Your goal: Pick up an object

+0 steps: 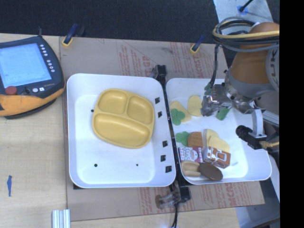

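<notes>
My gripper hangs low over the back part of the right bin, and a small green piece shows just beside it. To its left lie a pale yellow piece and a green leafy piece. Nearer the front sit a second green piece, an orange-brown block, a yellow wedge, a red-and-white packet, a brown carton, a tan biscuit and a dark brown oval.
The left bin holds a yellow divided plate. A black clamp strip runs between the bins. A teach pendant lies on the bench at far left. A black fitting juts over the right bin's right side.
</notes>
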Motion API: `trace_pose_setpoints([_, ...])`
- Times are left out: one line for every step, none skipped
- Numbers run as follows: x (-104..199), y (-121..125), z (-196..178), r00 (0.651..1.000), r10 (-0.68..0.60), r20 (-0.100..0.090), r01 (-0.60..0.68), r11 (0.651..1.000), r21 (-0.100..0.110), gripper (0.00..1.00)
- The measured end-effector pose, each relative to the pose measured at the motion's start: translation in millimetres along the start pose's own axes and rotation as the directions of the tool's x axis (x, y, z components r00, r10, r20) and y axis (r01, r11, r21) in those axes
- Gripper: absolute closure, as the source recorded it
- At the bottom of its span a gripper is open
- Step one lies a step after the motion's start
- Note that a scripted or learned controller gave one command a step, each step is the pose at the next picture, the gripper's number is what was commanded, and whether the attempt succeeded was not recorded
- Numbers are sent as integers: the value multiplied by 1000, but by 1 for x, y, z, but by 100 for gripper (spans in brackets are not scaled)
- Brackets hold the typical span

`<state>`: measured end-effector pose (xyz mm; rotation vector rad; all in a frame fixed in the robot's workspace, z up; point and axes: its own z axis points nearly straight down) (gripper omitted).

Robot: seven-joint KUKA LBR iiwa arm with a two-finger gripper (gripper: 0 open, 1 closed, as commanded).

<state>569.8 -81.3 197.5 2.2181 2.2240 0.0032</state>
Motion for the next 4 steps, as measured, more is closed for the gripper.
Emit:
trace_pose_setpoints([-1,0,6,1000,1,1,-1,1000,5,0])
trace_pose_setpoints([-21,48,107,1000,0,2,0,1000,-1,0])
trace_pose_setpoints([-28,-73,104,1000,1,2,-1,1000,3,0])
trace_pose_setpoints([-28,-70,93,1000,-1,2,1,1000,1,100])
